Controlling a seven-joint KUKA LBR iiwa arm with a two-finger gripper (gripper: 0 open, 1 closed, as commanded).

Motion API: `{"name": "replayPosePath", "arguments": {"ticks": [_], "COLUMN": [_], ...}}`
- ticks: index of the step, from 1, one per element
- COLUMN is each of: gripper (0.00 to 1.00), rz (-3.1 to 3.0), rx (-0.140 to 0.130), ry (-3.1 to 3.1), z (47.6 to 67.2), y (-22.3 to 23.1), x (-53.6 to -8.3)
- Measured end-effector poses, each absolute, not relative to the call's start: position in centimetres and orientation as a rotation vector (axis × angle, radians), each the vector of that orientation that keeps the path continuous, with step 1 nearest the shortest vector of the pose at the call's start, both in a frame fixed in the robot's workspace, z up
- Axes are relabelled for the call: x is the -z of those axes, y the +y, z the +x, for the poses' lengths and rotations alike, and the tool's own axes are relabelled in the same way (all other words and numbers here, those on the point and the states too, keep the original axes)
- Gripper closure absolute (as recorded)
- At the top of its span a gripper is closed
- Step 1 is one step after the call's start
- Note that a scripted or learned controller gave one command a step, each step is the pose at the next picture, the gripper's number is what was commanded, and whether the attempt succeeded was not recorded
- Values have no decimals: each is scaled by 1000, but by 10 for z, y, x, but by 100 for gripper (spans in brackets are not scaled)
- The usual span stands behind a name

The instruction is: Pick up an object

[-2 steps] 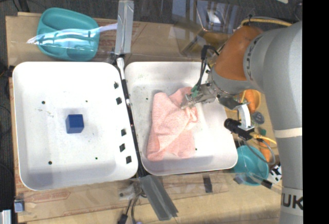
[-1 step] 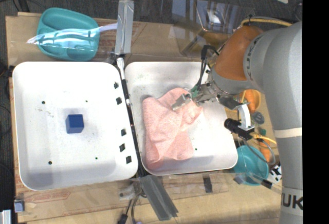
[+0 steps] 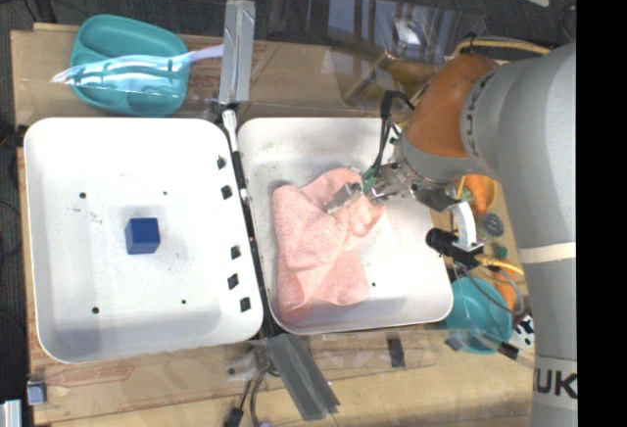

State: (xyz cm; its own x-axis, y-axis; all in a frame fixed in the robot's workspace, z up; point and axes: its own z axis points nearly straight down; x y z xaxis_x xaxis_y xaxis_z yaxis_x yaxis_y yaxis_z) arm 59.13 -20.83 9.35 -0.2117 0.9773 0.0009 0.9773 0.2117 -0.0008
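In the camera view, you are looking at the grasping step: the claw (image 3: 351, 195) is sitting down on the rumpled pink terry cloth (image 3: 318, 244) in the right-hand shallow white plastic bin (image 3: 294, 136), near that bin's middle and toward its far edge. The cloth is bunching up into a raised fold just where the metal tips are meeting it, which suggests a pinch is under way, but you cannot tell from this slant whether the tips are apart or together, nor whether any fabric is truly caught between them.

Judging by that, the next move is calling for a firm close on the raised fold and then a straight lift, watching whether the cloth is rising with the claw or sliding free.

The cloth is looking soft, nubbly and limp, lying in loose overlapping folds from the bin's middle to its near edge; expect it to drape and drag rather than lift as one piece. In the left-hand white bin (image 3: 59, 151) a small blue hard-edged cube (image 3: 143, 235) is sitting near the middle, well apart from the claw. Both bins are smooth, round-cornered and slightly scuffed, resting on the brown board-covered table (image 3: 294, 63).
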Motion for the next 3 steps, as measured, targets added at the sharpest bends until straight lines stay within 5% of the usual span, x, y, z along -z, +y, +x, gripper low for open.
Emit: {"name": "replayPosePath", "arguments": {"ticks": [1,2,3], "gripper": [100,0,0], "rz": [-1966,-1966,-1945], "rx": [1,0,1], "ry": [-2449,-2449,-2469], "z": [592,592,582], "y": [-207,-207,-208], "x": [-104,-104,-94]}}
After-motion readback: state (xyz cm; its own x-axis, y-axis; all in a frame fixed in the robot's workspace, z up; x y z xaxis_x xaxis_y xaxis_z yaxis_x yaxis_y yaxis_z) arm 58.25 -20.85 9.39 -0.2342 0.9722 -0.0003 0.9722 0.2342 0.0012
